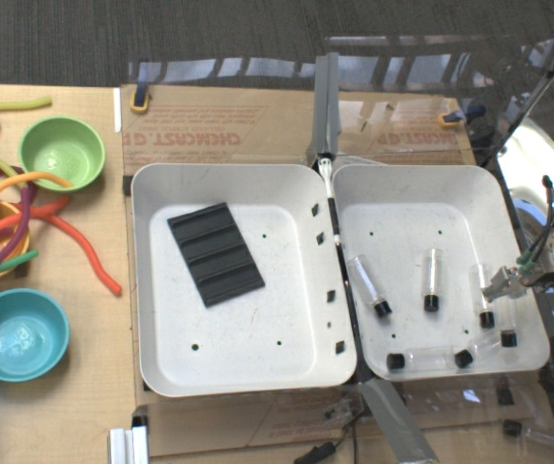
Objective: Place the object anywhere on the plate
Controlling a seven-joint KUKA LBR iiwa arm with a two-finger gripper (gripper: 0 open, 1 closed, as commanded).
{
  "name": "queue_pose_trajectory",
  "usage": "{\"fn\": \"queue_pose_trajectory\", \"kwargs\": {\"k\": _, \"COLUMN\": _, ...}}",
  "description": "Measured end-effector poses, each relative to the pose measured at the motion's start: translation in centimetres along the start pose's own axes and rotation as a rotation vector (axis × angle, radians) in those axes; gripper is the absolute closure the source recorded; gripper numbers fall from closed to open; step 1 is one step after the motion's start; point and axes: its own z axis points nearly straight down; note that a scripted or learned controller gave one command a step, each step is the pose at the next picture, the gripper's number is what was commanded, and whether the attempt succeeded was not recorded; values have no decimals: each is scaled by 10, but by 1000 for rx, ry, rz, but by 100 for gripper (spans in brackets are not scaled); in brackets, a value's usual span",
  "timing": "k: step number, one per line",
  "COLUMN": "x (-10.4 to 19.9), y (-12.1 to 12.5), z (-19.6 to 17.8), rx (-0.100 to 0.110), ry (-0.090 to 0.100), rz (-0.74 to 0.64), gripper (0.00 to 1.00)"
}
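A black ridged plate (216,253) lies flat and slanted in the left white bin (160,356), towards its upper left. Several clear tubes with black caps lie in the right white bin (402,191): one tube (368,285) left of centre, one tube (431,278) in the middle, and a third tube (482,298) near the right wall. More black-capped pieces (394,361) line the front wall. A grey part of my gripper (502,283) reaches in over the right bin's right rim, beside the rightmost tube. Nothing can be seen held in it.
A metal divider (327,114) runs between the bins at the back. Left of the bins stand a green bowl (62,153), a teal bowl (18,334) and a tangle of coloured cords (25,211). Cables and hardware (547,211) crowd the right edge.
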Motion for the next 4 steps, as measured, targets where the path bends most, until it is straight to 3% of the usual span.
{"fn": "queue_pose_trajectory", "kwargs": {"k": 1, "x": -1, "y": 3, "z": 48, "rx": -10, "ry": -5, "rz": -85, "gripper": 100}}
{"fn": "queue_pose_trajectory", "kwargs": {"k": 2, "x": -7, "y": 13, "z": 51, "rx": -38, "ry": -14, "rz": 173, "gripper": 100}}
{"fn": "queue_pose_trajectory", "kwargs": {"k": 3, "x": 0, "y": 13, "z": 51, "rx": -43, "ry": -5, "rz": 457, "gripper": 100}}
{"fn": "queue_pose_trajectory", "kwargs": {"k": 4, "x": 8, "y": 12, "z": 51, "rx": -2, "ry": 0, "rz": 676, "gripper": 100}}
